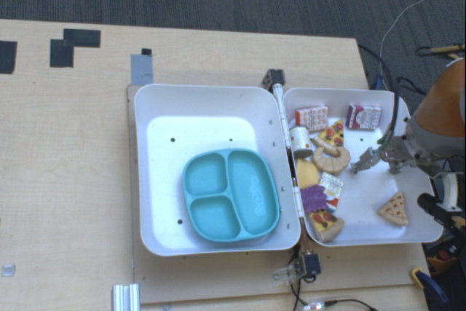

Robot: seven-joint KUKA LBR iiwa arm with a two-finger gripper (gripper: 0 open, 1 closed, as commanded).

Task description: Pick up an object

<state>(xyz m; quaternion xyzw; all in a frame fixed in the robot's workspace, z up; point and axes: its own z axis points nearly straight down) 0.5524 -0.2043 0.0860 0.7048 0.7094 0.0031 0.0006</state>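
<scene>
At 6 o'clock of the right bin [419,233], a toy with a red-yellow top [325,223] lies by the near wall, pizza slice [394,209] at 4 o'clock, apart from it. Purple pack [314,197] and yellow piece [306,173] sit just above along the divider. Left bin [156,156] carries a blue divided tray [231,194] at its near-right. Mid right bin, gripper [364,160] hangs low, nothing between the fingers; open or closed, cannot tell. Bagel-like ring [331,156] just left of it. At 12 o'clock, two small cartons [312,116] [364,116] by the far wall. Counter [65,178] around.
</scene>
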